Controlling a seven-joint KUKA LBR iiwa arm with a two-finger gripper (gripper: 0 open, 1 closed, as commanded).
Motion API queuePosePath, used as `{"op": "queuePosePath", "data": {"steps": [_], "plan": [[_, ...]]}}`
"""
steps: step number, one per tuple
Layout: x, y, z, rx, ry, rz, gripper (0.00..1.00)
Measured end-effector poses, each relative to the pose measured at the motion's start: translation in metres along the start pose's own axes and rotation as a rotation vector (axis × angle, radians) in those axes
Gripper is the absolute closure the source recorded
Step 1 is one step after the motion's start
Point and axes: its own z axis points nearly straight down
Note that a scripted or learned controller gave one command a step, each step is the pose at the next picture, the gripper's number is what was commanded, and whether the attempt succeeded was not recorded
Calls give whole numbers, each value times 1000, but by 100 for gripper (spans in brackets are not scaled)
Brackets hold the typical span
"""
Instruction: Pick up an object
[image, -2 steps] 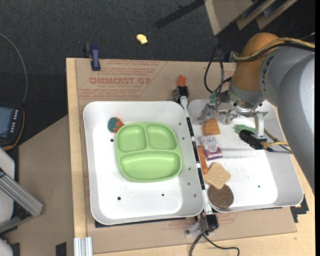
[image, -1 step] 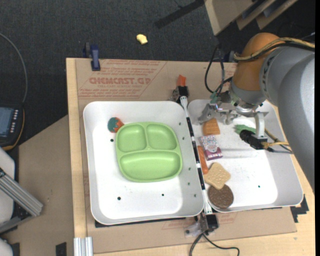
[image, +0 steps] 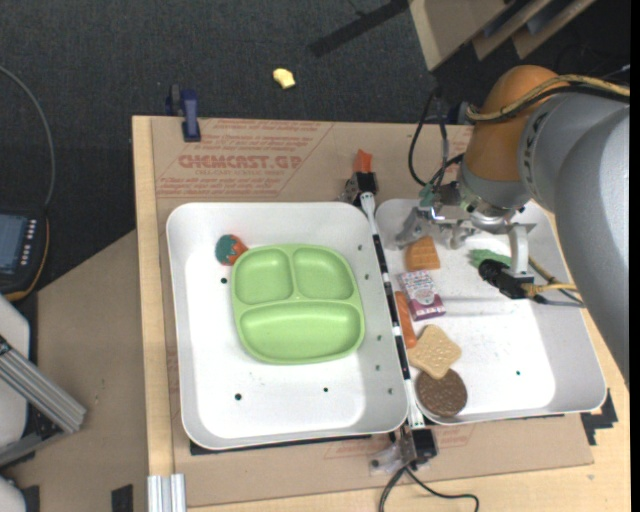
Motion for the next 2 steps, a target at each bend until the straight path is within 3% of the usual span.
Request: {"op": "queuePosePath", "data": {"steps": [2], "plan": [[-2, 0, 0, 0, 0, 1, 0]]}}
